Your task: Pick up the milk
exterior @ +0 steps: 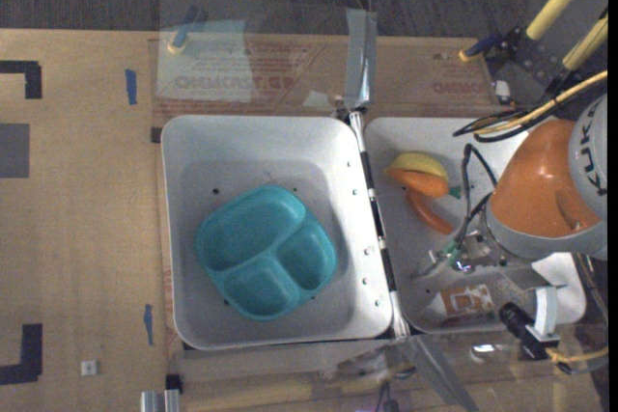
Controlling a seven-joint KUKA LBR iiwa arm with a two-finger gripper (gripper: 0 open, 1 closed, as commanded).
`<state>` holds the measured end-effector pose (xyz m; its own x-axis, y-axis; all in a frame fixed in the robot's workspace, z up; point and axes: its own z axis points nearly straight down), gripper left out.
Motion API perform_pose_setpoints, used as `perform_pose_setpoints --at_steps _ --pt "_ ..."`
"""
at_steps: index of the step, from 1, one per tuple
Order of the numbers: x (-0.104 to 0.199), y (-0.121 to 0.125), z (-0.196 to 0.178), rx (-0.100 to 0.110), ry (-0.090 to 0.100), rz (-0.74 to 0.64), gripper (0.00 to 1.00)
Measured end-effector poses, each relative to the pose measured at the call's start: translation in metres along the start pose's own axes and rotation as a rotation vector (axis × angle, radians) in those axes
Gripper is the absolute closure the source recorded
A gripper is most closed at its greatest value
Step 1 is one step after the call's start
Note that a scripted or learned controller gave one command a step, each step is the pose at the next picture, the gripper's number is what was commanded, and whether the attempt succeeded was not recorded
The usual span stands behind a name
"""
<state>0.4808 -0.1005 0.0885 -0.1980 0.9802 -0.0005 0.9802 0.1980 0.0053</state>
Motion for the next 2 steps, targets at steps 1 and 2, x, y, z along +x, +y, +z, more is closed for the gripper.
perform_pose_setpoints --at_steps 1,2 --pt "-0.041 -0.009 -0.100 0.003 0.000 -0.123 0.00" --pt "-0.016 -0.003 -0.003 0.000 -0.001 -0.516 0.00"
